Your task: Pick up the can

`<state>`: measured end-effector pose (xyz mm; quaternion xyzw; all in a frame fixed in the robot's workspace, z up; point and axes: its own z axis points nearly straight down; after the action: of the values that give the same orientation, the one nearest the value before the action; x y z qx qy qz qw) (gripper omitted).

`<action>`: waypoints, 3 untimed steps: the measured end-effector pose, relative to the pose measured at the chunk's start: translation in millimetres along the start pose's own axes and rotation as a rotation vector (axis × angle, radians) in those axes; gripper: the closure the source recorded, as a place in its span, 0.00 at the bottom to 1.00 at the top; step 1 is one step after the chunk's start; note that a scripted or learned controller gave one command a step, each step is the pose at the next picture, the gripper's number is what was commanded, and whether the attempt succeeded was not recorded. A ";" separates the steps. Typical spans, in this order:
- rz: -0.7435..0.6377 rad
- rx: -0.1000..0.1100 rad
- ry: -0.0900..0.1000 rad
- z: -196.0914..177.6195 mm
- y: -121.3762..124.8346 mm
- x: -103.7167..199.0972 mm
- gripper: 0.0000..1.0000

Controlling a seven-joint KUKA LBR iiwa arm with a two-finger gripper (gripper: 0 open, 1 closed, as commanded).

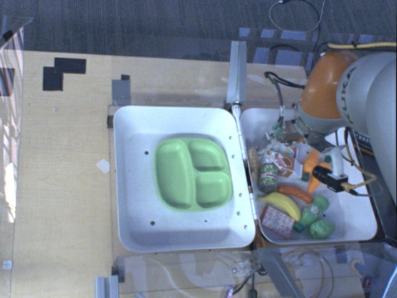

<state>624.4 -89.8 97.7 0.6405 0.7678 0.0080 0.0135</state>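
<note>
Spanning the left bin centre — green three-compartment tray. Right bin, crowded: can lying at 9 o'clock near the divider, banana at 6 of it, red packet lower still, green vegetables at 4. Gripper poised at 1 o'clock of the can; opening impossible to judge.

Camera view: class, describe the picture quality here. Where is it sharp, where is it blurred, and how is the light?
Camera view: light is soft and even, with faint shadows inside the left bin; the green tray is fairly sharp; the arm looms large and blurred at the right; the small items in the right bin, such as the can and banana, are coarse and hard to read.
</note>
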 end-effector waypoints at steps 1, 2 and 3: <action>0.153 0.005 0.001 -4.1 -45.9 8.3 0.00; -0.275 0.001 -0.002 -5.7 -75.6 15.3 0.00; 0.004 0.026 0.009 -29.1 -91.2 -9.7 0.00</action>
<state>535.6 -115.5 124.1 0.6421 0.7666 0.0010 0.0014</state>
